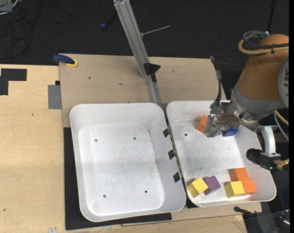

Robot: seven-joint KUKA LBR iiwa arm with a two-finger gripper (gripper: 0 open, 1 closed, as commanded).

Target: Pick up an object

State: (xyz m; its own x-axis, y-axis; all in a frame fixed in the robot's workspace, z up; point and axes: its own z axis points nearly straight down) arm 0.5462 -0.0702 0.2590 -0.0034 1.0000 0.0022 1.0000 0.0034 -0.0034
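Orange block, tilted, beside fingers

High slanted view over bins

My gripper low in right bin, touching orange block; blue piece just beside; colored blocks near bin's front rim.

The gripper is covering part of an orange block at centre right, and its fingers are blurring into the dark wrist hardware. A blue object is peeking out beneath it, its shape too hidden to tell. The arm is running off the right edge. A yellow-tipped blue item at upper left is too small to identify.
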